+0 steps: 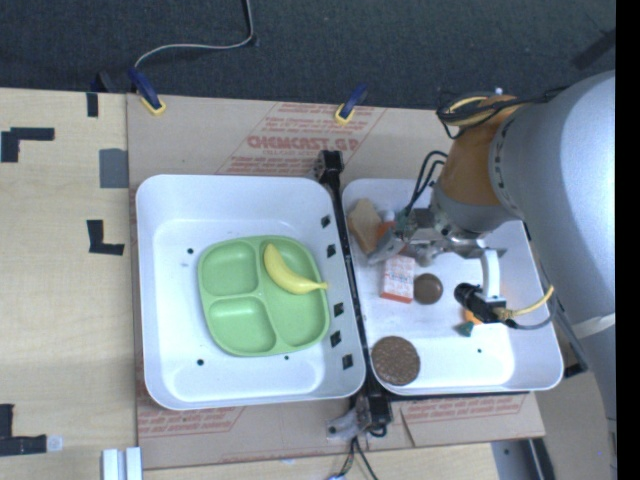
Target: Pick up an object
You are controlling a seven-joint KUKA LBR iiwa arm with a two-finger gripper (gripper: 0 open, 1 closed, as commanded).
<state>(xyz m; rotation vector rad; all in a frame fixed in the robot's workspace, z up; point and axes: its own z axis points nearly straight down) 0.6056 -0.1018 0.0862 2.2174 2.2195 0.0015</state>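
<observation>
One arm low in the right bin [520, 363] — fingers [400, 236] by a tan item [362, 226], spread impossible to tell.

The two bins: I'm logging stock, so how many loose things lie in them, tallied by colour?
Green: 1, divided plate in the left bin
Yellow: 1, banana on that plate
Brown: 3, large disc, small disc, tan item in the right bin
White and orange: 1, small packet
Total: 6
</observation>
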